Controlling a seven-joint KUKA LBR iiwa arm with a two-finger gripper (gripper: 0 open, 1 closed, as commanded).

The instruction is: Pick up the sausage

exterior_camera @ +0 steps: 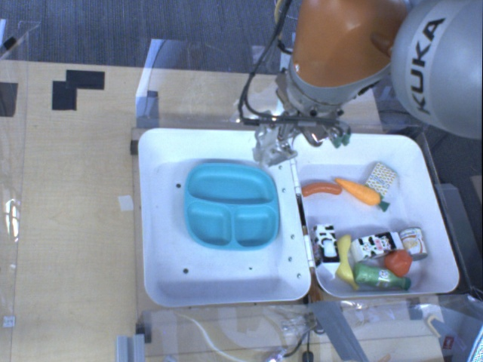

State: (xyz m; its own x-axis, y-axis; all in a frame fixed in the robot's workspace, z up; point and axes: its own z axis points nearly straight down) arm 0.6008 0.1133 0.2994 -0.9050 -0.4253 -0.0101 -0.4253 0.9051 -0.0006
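The small red-orange sausage lies flat in the right white bin, just left of the orange plastic carrot and touching nothing. The metal two-finger gripper hangs above the sausage's left end, holding nothing; finger state cannot be determined, so descent alignment is judged incomplete

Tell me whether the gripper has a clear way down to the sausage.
Probably yes. The sausage lies bare in the right bin, apart from the carrot, and the gripper hangs just beside it.
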